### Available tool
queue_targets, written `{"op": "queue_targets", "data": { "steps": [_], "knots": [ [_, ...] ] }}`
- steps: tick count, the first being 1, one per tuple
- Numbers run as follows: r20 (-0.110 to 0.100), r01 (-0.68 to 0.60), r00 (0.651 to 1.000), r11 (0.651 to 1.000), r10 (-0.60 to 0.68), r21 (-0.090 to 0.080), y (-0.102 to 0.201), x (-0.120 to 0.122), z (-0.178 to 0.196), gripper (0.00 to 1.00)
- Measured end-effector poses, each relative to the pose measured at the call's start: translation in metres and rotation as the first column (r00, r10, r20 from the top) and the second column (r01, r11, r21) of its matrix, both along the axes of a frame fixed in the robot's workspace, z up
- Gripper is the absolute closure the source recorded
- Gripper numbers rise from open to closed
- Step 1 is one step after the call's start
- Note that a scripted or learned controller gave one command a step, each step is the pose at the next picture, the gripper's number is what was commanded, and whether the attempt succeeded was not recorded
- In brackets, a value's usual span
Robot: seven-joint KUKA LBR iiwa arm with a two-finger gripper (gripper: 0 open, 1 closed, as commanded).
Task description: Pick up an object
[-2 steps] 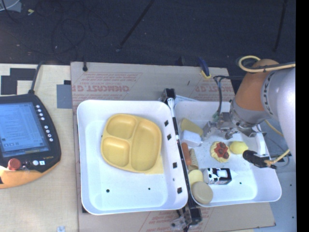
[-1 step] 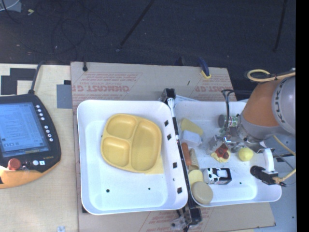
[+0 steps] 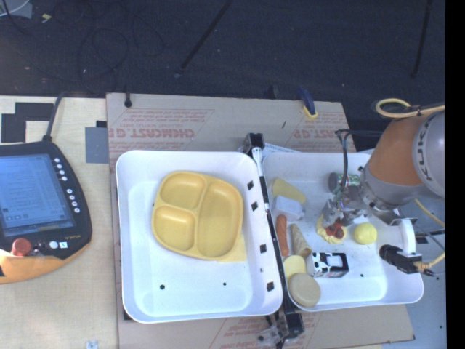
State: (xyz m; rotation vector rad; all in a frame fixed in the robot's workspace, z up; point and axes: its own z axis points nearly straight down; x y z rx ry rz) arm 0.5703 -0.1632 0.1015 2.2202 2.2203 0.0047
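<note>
**Gripper lowered among toys, nothing lifted yet**

Cardboard-covered bench (image 3: 218,122) is seen bearing two bins. Nearest in the right white bin (image 3: 403,289), a black-and-white toy cow (image 3: 328,265) is found; beyond it, a yellow ball (image 3: 365,233). Just left of the ball the gripper (image 3: 336,220) is lowered; its grip cannot be told. Lifting is judged outstanding.

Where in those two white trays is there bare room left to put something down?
The left bin has bare floor in front of the yellow divided plate and along its left wall. The right bin is crowded: carrot, yellow ball, cow toy and claw. Its front right corner is bare.
</note>
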Motion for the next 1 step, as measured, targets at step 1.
{"op": "queue_targets", "data": {
  "steps": [1],
  "knots": [
    [0.001, -0.004, 1.000, 1.000, 0.004, 0.001, 0.0535, -0.0379, 0.1189, 1.00]
  ]
}}
